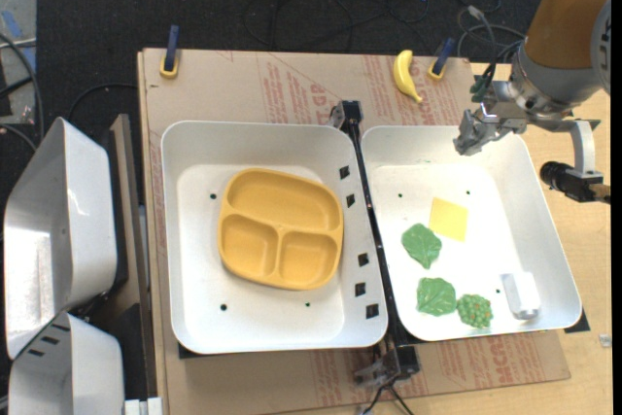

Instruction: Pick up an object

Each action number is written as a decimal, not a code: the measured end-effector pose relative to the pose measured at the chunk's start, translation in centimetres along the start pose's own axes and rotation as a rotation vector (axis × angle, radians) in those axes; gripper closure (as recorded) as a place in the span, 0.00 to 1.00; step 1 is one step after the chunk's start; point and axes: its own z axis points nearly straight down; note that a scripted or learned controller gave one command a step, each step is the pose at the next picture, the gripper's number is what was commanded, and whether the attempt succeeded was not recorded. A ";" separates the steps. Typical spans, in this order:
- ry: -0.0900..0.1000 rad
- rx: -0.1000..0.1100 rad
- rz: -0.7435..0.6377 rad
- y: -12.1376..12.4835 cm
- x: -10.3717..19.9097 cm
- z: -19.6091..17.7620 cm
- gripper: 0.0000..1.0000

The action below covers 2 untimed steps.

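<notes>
1 hand (470, 139) above right bin (554, 238) rim | 3 green pieces (422, 245)

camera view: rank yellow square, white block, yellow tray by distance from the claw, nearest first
From the claw, over the right bin's far edge:
1. Yellow square, right bin, just below the claw.
2. White block, right bin's near right corner.
3. Yellow tray, left bin, across the divider.
The last two are fairly close; the tray's centre looks slightly farther.

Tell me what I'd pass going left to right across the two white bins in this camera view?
Yellow divided tray → green leaf piece → yellow square → green bumpy piece → small white object.
</notes>
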 end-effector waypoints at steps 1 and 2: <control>0.002 0.005 -0.004 0.4 6.1 0.9 1.00; 0.001 0.004 -0.004 1.3 10.9 1.3 1.00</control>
